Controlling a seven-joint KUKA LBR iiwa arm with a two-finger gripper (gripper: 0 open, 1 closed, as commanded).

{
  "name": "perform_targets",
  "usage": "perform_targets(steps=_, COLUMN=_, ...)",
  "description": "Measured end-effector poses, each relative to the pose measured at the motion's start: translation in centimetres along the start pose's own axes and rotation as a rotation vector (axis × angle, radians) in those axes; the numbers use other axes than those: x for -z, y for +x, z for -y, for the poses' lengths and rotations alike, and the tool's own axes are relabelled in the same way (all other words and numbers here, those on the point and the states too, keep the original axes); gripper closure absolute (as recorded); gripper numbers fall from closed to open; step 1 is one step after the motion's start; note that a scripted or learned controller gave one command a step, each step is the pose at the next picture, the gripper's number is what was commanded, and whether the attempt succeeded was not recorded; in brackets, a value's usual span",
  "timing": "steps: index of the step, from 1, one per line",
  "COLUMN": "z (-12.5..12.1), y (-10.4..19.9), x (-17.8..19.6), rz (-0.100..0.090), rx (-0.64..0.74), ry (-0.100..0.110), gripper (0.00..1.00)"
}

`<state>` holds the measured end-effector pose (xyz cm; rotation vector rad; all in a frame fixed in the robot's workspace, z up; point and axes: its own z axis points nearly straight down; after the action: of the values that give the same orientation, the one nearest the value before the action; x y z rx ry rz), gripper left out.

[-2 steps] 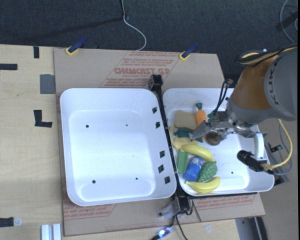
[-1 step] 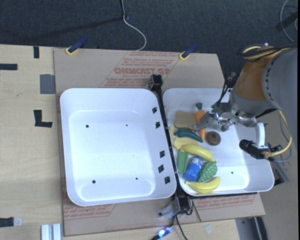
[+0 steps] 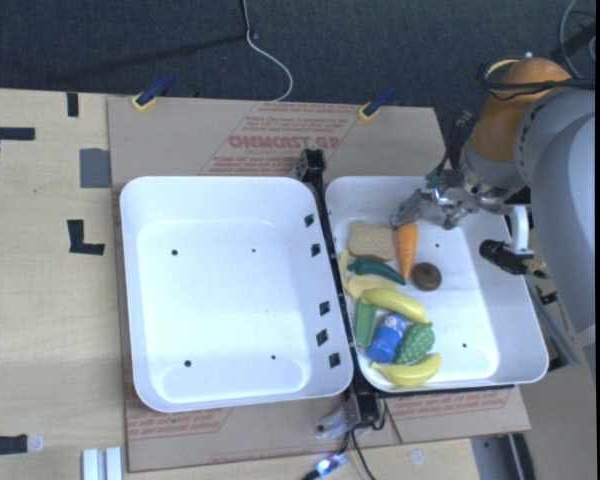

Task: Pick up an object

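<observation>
Above the right white plastic bin [image 3: 485,363], our gripper [image 3: 432,206] nears the tapered orange carrot [image 3: 406,249]; finger state unclear, so we perhaps descend next.

- cardboard sheet [image 3: 270,138] under both bins
- blue clips [image 3: 377,102] on cardboard's far edge
- black cable [image 3: 265,53] beyond cardboard
- black tape marks [image 3: 80,238] left of cardboard

Red print on the cardboard sheet [image 3: 270,138] under the bins, seemingly "CHEMCAST GP", smaller lines beneath unreadable
</observation>
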<state>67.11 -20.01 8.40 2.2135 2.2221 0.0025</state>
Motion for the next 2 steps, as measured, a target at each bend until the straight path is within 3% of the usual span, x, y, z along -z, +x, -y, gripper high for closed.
perform_targets(steps=1, z=0.2, y=0.1, x=1.1, rz=0.000, rx=0.001, ry=0.005, gripper=1.00)
perform_targets(steps=2, z=4.1, y=4.4, x=10.1, rz=-0.004, rx=0.000, ry=0.001, gripper=1.00)
